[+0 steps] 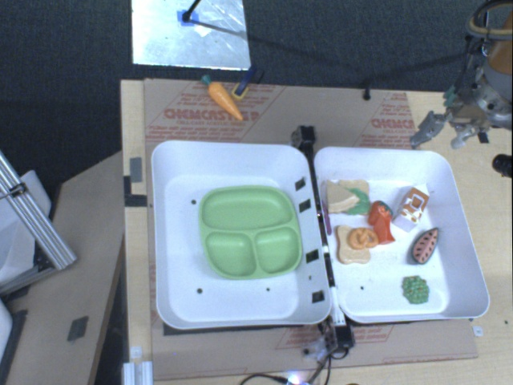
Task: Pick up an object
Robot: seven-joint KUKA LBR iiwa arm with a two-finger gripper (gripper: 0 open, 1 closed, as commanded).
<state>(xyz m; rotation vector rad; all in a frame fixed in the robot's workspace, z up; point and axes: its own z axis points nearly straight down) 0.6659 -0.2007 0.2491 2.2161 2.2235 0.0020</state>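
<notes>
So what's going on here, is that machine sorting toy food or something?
It is meant to pick up an object, but nothing is in its grasp yet. The arm's end effector hangs above the far right corner of the right bin, which holds toy food: a broccoli piece, a small carton and a few more. The left bin holds a green divided plate. A toy carrot lies on the bench beyond the bins.

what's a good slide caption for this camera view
Gripper above the right bin of toy food; green divided plate in the left bin.
</notes>
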